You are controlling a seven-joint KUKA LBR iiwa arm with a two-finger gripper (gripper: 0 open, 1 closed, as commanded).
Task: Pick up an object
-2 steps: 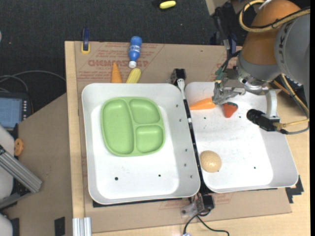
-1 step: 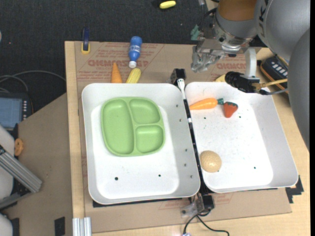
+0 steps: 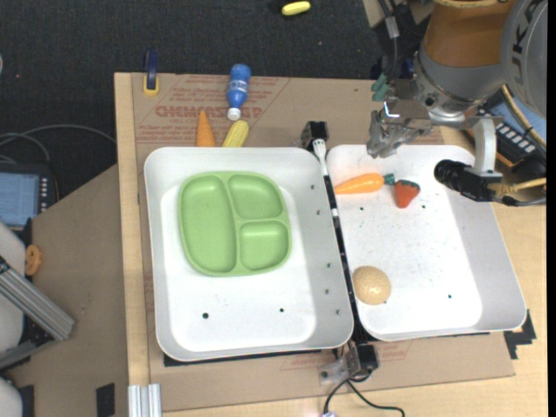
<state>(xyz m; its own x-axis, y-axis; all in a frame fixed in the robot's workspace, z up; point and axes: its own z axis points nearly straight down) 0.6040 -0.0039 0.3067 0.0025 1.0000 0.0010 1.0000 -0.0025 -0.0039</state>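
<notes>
Desk [image 3: 130, 354] under brown cardboard, carrying two shallow white bins side by side. Left bin [image 3: 174, 320] well to the left of and below the end effector; holds a green divided tray [image 3: 233, 222] with three compartments, lying flat. Right bin [image 3: 452, 276] directly under and below the end effector.

Arm [image 3: 473, 37] grey with an orange band, reaching in from upper right. End effector [image 3: 385, 148] hanging over the far left corner of the right bin, just above the bin's top edge. Nothing seen between the fingers; open or closed cannot be told from this view.

Toy carrot [image 3: 358, 183], orange, lying on its side in the right bin, just below and slightly left of the end effector, not touching it. Red strawberry-like toy [image 3: 406, 193] with green top, just right of the carrot, below and slightly right of the end effector. Tan round object [image 3: 372, 285], well below the end effector, near the bin's left wall.

Outside the bins, on the cardboard well left of the end effector: small blue and white bottle [image 3: 237, 91], a yellow piece [image 3: 235, 133] and an orange piece [image 3: 204, 130], close together beyond the left bin's far edge. Small yellow object [image 3: 296, 8] on the dark floor, above and left of the end effector.
</notes>
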